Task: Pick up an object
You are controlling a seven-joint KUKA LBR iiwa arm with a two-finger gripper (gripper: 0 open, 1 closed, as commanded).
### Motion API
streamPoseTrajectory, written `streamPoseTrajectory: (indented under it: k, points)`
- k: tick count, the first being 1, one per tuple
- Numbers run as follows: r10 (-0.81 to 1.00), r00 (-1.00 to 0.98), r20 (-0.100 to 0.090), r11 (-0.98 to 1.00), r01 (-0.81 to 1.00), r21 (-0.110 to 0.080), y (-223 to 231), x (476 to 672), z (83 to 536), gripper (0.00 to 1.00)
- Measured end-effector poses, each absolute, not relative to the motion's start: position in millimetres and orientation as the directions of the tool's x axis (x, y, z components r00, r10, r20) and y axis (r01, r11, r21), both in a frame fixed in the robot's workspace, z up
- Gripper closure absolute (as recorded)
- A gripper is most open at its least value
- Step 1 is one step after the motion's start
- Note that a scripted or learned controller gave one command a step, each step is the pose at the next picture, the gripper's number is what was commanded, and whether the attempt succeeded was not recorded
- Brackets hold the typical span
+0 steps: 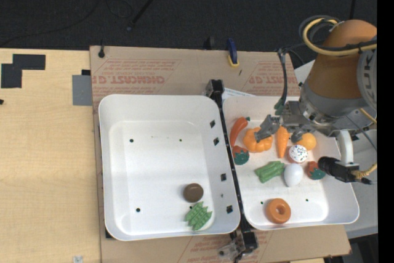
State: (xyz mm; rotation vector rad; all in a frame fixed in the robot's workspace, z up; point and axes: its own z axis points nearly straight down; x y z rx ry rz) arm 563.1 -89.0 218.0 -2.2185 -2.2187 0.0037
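Gripper is down in the right bin, jaw state unclear. It's crowding the pumpkin and carrot. Risk: fingers straddle both, so the grip slips. Clear singles: donut at 6 o'clock.

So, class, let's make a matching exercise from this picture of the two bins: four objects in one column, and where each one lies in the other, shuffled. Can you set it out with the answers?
Objects
1. brown round piece
2. orange ring
3. green leafy piece
4. green block

Places
A. right bin, near its front edge, apart from the pile
B. left bin, at the front edge
C. right bin, just below the orange pumpkin
D. left bin, just above the leafy piece

Pairs: 1-D, 2-A, 3-B, 4-C
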Motion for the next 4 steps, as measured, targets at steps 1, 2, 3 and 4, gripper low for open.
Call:
streamPoseTrajectory:
  k: [1, 2, 3, 4]
  points:
    - [1.000, -0.003, 0.000, 0.003, 1.000, -0.009, -103, 642.6, 110, 0.00]
    - [1.000, 0.006, -0.003, -0.006, 1.000, -0.004, -182, 606.0, 130, 0.00]
    - [1.000, -0.007, -0.001, 0.007, 1.000, -0.002, -88, 617.8, 87, 0.00]
    - [1.000, 0.003, 0.000, -0.003, 1.000, -0.004, -92, 617.0, 98, 1.00]
